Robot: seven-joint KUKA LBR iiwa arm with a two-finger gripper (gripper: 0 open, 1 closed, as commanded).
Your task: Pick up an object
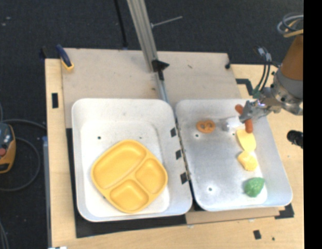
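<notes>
Gripper (249,113) hangs low over the far right part of the right bin (202,191), at the end of the grey arm (288,87) that comes in from the right edge with its orange band just above the wrist. Whether it is spread or pressed together cannot be told; its tip is a small blurred grey shape, and nothing can be made out between its parts.

Right at the tip, touching or just under it, sits a small orange-red piece (248,125), with a second orange spot (238,108) just to its left on the far side. Whether either one is gripped cannot be told. Just left of the tip lies a small pale white item (229,124), and further left, near it, a round brown pretzel-like piece (205,126).

Just nearer the camera than the tip lies a yellow block (246,140), and beside that, nearer again, a second yellow block (247,161); the 2 look to be touching or nearly so. Well nearer still, at the near right corner of the same bin, rests a green lump (254,187).

Far to the left of the tip, the left bin (98,113) carries a yellow tray (129,176) with 3 compartments, lying flat toward the bin's near side. Both bins sit side by side on the bench (109,71). Beyond the tip and to its left, a grey metal post (143,27) rises from the far part of the bench.
</notes>
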